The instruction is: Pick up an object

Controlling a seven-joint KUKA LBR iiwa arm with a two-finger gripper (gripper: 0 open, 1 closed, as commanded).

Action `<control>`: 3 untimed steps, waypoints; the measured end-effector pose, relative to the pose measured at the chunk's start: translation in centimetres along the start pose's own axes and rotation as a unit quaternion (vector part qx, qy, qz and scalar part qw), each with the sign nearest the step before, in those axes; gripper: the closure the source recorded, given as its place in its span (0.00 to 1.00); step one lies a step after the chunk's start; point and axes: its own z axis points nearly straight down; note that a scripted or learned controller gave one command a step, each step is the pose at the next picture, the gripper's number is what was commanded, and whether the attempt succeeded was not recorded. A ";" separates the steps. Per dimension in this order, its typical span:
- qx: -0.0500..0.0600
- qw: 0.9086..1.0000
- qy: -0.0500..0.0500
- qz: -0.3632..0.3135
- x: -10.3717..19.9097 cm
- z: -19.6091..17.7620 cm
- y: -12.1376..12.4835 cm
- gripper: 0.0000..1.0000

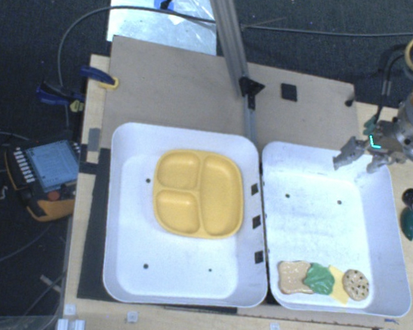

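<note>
Gripper (360,157) over right bin (336,217), far edge, fingers apart, holding nothing.
Food pieces sit at the bin's 6 o'clock: toast (293,277), green leaf (319,278), cookie (356,284), touching in a row. Risk: fingers pinch two neighbours, or scrape the near wall and miss.

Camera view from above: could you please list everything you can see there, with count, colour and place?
bins: two, white, side by side on the bench
divided plate: one, yellow, left bin
toast slice: one, tan, right bin near edge
leafy piece: one, green, beside the toast
cheese piece: one, yellow, under the green piece
cookie: one, tan with dark chips, right end of the row
gripper: one, grey, open, above right bin's far edge
</note>
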 end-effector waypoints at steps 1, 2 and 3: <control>-0.001 1.000 0.000 0.000 0.0 -0.1 0.0 0.00; 0.000 1.000 0.000 -0.001 1.0 5.0 0.1 0.00; 0.000 1.000 0.000 -0.002 1.2 9.4 0.8 0.00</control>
